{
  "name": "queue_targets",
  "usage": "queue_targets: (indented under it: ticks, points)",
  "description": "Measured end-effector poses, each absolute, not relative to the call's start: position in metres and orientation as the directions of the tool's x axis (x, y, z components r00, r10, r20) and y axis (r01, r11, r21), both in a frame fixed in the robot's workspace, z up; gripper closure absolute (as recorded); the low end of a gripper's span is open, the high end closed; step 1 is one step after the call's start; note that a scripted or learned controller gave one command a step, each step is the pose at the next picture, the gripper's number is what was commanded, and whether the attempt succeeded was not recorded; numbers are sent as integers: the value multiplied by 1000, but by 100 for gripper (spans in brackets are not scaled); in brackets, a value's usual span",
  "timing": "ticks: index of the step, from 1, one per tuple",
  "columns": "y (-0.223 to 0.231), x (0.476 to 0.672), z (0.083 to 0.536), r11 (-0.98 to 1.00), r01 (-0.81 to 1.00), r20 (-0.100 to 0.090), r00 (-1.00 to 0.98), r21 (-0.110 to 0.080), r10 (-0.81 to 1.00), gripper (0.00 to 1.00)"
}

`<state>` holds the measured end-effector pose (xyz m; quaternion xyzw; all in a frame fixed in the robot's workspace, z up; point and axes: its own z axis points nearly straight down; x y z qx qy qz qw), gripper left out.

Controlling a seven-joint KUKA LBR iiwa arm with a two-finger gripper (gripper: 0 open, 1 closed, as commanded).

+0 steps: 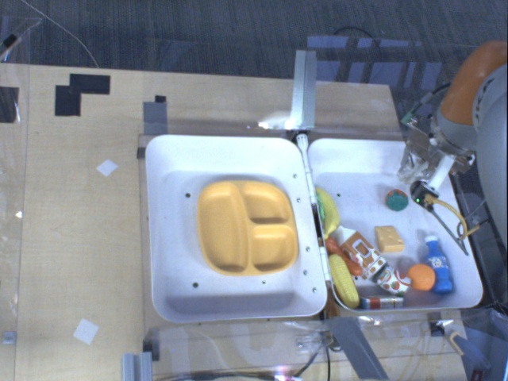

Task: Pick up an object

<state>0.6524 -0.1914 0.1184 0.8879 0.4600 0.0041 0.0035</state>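
The right bin point(357, 173) holds a heap of small items. A teal ball point(397, 200) lies near its far right, and a tan block point(389, 238) sits just in front of it. Along the right wall stands a blue bottle point(437, 265), with an orange ball point(421, 277) next to it. Against the left wall lie a yellow-green banana point(326, 210), a yellow corn cob point(343, 281) and an orange-and-white box point(362, 252). My gripper point(417, 171) hangs over the bin's far right corner, just above and right of the teal ball. I see nothing in it.
The left bin point(171, 213) carries a yellow divided tray point(246, 227) in its middle. A metal divider post point(304, 94) rises between the bins at the back. A red-tipped marker point(381, 302) lies along the right bin's front wall. A yellow cable point(448, 213) loops below the wrist.
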Motion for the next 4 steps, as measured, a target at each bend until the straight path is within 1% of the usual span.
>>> queue_targets:
  ticks: [1,2,3,4]
  points:
    - [-191,652,118,-576,817,4,576,9,817,0]
    - [-195,634,140,-772,636,3,772,3,636,0]
    - [-152,637,154,-767,642,4,767,2,642,0]
    - [-192,629,132,-901,433,3,901,1,433,0]
